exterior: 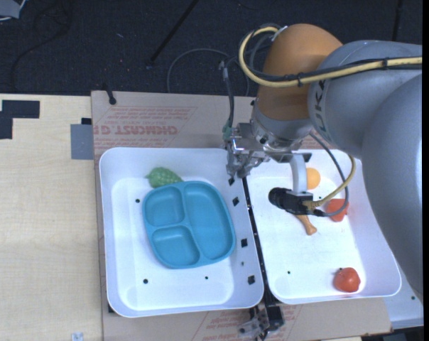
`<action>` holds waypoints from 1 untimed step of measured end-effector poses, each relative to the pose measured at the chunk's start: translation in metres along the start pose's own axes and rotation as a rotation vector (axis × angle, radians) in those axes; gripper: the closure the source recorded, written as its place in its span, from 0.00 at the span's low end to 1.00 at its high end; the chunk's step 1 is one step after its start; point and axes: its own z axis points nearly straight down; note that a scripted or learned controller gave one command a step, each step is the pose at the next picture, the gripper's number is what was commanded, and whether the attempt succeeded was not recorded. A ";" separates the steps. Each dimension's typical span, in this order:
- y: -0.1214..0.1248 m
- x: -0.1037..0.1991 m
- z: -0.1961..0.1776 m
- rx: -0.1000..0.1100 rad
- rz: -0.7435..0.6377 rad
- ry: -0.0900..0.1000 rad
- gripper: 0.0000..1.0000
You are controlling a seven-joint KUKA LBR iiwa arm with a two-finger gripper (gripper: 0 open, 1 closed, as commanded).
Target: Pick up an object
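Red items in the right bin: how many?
2: a red tomato-like piece near the right bin's front right corner, and a red piece by the arm's cable; the arm may hide others.

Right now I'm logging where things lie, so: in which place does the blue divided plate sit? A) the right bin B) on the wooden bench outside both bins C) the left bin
C: the blue divided plate lies flat inside the left bin, beside a green leafy item.

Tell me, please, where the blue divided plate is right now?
The blue divided plate lies in the left bin, near its middle, with a green leafy item touching its upper-left edge.
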 end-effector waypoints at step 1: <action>0.008 0.044 0.007 -0.002 0.001 -0.001 1.00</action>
